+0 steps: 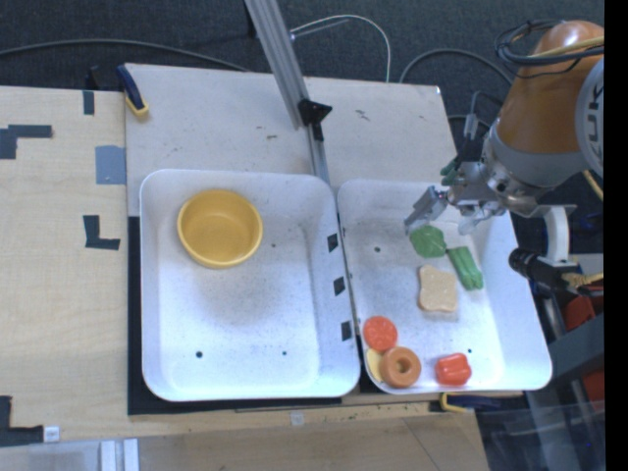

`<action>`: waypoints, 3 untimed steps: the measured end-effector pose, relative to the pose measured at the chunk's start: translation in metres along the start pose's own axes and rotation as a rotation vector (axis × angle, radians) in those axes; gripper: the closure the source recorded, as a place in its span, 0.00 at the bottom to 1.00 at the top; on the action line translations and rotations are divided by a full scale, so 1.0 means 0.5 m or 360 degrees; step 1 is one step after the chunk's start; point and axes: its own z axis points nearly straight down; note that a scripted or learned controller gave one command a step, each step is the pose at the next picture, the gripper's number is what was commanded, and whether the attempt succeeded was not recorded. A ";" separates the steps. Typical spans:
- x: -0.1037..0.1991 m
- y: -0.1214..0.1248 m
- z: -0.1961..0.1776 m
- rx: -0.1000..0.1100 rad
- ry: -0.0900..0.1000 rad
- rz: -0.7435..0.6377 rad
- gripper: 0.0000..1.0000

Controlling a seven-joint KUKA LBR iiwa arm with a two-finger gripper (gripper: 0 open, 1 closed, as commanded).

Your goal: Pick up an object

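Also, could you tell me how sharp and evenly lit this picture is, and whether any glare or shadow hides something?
Camera view: lighting is soft and even, no harsh glare on the right bin; the bowl casts only a faint shadow; the food pieces look slightly soft; the end effector is blurred, so its fingers are hard to read.

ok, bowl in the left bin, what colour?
Yellow. The bowl shows plainly in the camera view, in the left bin.

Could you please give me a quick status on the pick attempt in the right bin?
Gripper open, above the right bin, holding nothing. Green piece just below the fingertips, not yet grasped. Bread slice close by.
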 end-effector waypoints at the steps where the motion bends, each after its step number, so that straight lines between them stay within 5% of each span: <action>1: 0.000 0.000 0.000 0.0000 0.0000 0.0000 0.00; 3: 0.004 -0.010 0.197 0.0009 0.0000 0.0003 0.00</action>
